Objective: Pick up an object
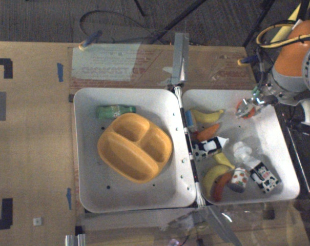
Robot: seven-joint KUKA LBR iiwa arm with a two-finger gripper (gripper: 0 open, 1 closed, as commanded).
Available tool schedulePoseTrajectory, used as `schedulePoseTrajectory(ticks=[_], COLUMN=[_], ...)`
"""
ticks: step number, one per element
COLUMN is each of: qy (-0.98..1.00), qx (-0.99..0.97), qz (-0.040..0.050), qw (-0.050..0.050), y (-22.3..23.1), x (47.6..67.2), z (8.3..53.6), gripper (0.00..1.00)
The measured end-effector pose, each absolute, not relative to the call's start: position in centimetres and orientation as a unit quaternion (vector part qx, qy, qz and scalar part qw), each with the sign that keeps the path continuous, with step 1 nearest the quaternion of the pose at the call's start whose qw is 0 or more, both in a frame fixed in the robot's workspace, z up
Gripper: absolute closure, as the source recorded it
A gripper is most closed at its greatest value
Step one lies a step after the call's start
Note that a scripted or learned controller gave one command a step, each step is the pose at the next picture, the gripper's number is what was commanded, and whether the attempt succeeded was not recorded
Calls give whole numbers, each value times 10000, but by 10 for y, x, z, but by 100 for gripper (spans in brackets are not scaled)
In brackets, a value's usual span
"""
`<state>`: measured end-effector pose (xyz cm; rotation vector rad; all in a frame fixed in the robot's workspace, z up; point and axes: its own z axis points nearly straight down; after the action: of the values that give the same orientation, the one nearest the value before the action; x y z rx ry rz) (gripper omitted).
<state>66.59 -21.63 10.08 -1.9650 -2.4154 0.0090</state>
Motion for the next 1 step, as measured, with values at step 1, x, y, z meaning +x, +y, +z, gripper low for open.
schedulePoseTrajectory(ticks=[1], qy=[-7819], qx=[-6234], qz=[-13], qw=[-37], y=[-177], x=[669], z=[198], gripper=[100])
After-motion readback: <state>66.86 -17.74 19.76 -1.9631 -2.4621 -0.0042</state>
